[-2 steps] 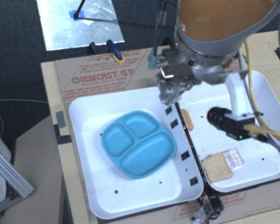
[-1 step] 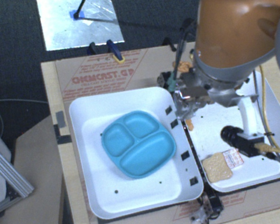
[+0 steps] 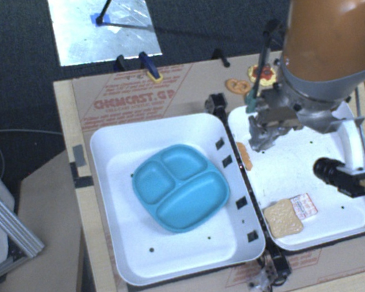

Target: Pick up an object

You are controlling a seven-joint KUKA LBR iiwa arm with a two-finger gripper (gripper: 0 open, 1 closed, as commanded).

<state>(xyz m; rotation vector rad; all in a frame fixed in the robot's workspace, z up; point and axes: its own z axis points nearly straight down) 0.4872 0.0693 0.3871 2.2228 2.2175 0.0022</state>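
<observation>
Claw [image 3: 260,141] near "CHEMCAST GP" cardboard [image 3: 185,82]

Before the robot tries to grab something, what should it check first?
1. Things to grab: a tan square and a small card lie at the front of the right bin. Ok.
2. Tool over one of them: it hangs over bare floor farther back. Not ok.
3. Square and card apart: they lie very close together. Not ok.
4. Tool ready to grab: cannot tell.
5. Blue plate out of the way: it sits in the left bin. Ok.
</observation>
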